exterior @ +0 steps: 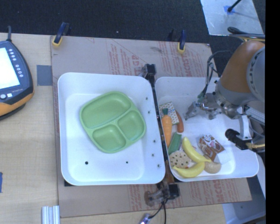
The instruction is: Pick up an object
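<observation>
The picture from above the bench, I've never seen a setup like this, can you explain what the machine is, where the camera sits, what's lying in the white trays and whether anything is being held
One camera, fixed above the bench, looks down at a slant. The grey and orange shape at the right is a robot arm, reaching in from that side. At its end is a two-finger gripper, hanging over the right bin. I see nothing between its fingers, so nothing seems held.

The left bin holds a green divided plate. The right bin holds toy food piled along its left and near sides: a carrot, a banana, a second banana, a cracker, a wrapped snack and some smaller pieces that I cannot name.

On the table at the far left lies the robot's handheld control pad.
</observation>
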You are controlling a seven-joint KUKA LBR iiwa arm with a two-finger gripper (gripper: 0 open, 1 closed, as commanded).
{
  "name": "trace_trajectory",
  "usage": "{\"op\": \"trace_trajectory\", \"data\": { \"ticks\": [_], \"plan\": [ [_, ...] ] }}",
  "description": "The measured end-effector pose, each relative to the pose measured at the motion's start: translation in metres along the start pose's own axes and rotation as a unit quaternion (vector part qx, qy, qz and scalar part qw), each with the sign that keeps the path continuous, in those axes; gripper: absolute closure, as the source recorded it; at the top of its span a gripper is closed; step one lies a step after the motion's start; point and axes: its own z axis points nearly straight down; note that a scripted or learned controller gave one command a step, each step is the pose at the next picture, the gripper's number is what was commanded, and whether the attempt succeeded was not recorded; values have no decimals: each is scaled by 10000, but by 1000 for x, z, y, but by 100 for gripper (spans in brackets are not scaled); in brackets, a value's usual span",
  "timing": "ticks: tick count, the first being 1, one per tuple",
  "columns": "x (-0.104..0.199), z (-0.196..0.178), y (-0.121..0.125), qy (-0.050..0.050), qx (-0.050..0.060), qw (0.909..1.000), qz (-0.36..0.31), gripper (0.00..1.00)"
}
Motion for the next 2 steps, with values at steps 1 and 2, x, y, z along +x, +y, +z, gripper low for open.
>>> {"op": "trace_trajectory", "data": {
  "ticks": [1,2],
  "plan": [
    [34,-150,55,2,-21,10000,7,0],
    [20,-3,-19,6,16,10000,10,0]
  ]
}}
